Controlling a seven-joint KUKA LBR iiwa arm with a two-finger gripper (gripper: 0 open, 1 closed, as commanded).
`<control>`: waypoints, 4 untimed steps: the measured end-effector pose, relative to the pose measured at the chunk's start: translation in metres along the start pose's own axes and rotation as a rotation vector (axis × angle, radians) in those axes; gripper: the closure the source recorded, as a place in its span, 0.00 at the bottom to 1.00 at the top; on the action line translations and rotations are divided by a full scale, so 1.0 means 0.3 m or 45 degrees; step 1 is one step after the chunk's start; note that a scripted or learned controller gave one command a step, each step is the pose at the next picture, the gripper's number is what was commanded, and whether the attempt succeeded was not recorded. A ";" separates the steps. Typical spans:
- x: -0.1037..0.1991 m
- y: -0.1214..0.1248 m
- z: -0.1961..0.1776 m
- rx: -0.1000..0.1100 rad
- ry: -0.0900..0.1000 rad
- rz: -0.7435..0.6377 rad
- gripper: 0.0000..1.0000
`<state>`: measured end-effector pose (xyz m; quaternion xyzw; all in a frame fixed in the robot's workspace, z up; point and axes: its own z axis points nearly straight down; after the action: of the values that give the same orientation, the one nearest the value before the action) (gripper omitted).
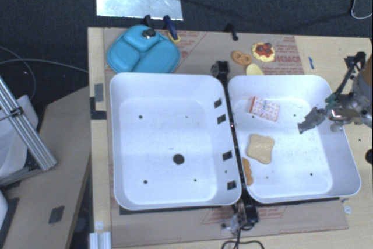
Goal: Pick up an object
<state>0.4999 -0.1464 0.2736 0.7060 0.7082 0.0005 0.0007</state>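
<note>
Grey metal of the gripper (309,121) is seen at the right side of the right bin (326,87), its tip pointing left above the white floor; how far it is opened cannot be told, because the tip is small and blurred, and nothing is seen held in it. The arm behind it is cut off by the right edge. Near it, to the left, a red and white packet (264,107) is lying flat, and below that a pale toast-shaped piece (260,148) with a small orange piece (247,171) beside the bin wall. The left bin (169,84) is placed just beside. A blue tray (143,51) and small toy foods (256,58) are lying on the brown bench (198,44) behind.
</note>
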 end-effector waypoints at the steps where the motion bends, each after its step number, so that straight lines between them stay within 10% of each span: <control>1: 0.178 0.105 0.611 -0.005 0.002 -0.004 0.00; 2: 0.167 0.109 0.554 -0.010 0.000 0.002 1.00; 3: 0.198 0.197 0.608 -0.014 -0.003 -0.002 1.00; 4: 0.513 0.102 0.278 -0.009 0.005 -0.013 1.00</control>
<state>0.5301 0.0076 0.1902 0.7024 0.7118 0.0045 0.0017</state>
